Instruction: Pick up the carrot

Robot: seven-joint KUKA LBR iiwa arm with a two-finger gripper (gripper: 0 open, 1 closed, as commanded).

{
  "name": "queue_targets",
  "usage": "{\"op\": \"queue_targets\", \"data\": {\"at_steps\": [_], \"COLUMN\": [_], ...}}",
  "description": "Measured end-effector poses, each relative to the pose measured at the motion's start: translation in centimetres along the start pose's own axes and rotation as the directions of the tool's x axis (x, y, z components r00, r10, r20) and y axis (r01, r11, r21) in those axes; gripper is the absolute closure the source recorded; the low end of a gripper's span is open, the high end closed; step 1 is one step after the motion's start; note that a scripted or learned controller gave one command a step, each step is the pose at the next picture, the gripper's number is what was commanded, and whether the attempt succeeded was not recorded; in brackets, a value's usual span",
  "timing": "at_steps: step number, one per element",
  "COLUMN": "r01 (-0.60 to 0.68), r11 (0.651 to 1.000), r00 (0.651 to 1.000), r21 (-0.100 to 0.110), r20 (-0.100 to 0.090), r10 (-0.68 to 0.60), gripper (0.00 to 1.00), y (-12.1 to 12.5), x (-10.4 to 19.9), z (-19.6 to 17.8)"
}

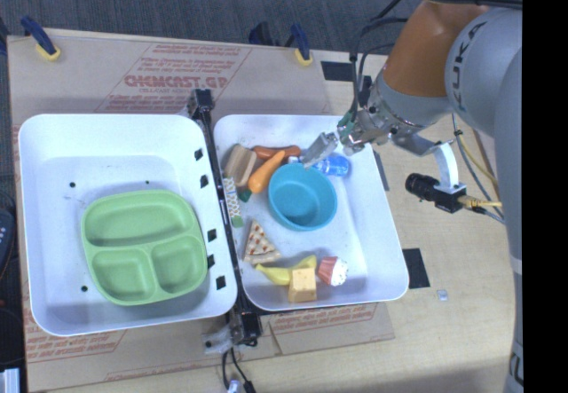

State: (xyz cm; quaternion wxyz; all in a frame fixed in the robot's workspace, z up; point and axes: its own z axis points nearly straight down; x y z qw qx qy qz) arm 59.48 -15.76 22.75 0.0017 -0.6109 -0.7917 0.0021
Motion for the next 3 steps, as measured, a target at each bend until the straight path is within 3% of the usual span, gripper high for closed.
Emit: {"op": "queue_targets", "data": {"at_steps": [1, 2, 3], "r01": [0.237, 0.243, 0.260], "r11": [0.972, 0.970, 0.965], "r00": [0.972, 0.970, 0.965], "r21": [0.005, 0.004, -0.012], "r20": [-0.005, 0.001, 0.005], "r10": [-0.237, -0.243, -0.260], "gripper": [0.00, 1.00, 1.00], "y": [4.7, 4.9, 5.6], "x": [3.9, 3.7, 12.0], "z": [13.9, 12.5, 2.8]}}
